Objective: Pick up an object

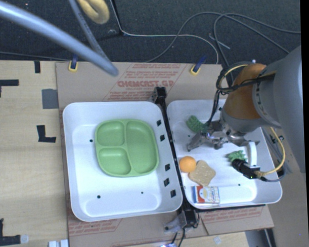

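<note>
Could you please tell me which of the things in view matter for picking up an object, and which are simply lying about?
Belonging to the job:
gripper, low in the right bin
orange ball
tan bread-like piece
green leafy piece
small green piece
flat printed card

Just lying about:
green divided plate in the left bin
cardboard sheet under the bins

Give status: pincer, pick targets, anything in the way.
Pincer low in right bin, nothing seen between fingers. Orange ball, toast slice, green pieces loose nearby. Green tray in left bin.
</note>
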